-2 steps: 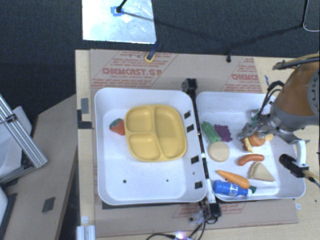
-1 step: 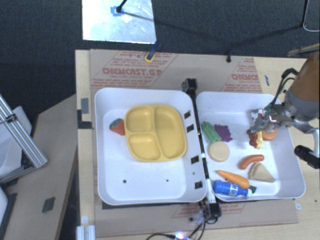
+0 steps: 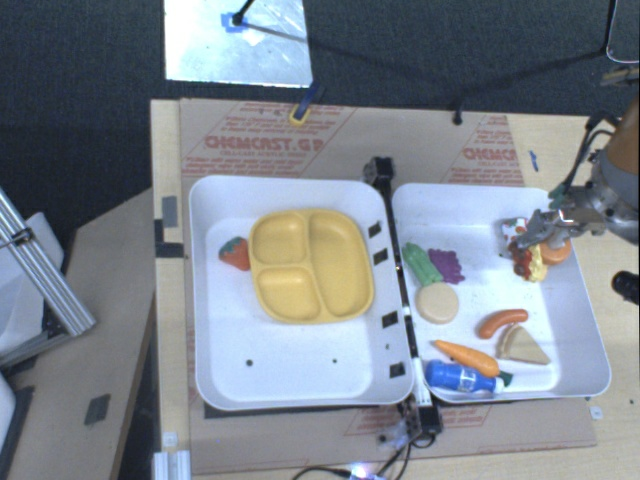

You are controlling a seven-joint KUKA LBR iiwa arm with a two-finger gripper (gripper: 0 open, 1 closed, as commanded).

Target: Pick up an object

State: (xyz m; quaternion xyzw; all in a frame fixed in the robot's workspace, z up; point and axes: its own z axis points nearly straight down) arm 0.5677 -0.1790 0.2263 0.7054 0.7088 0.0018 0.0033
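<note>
Hovering over the right bin (image 3: 580, 298), my end effector (image 3: 527, 234), grip state indiscernible, beside the orange toy (image 3: 556, 251).

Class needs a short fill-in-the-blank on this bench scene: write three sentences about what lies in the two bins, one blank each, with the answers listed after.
1. The yellow tray lies in the ____ bin.
2. The strawberry lies just ____ of that tray.
3. The blue bottle lies near the right bin's ____ edge, below the carrot.

Missing words: left; left; front
</note>
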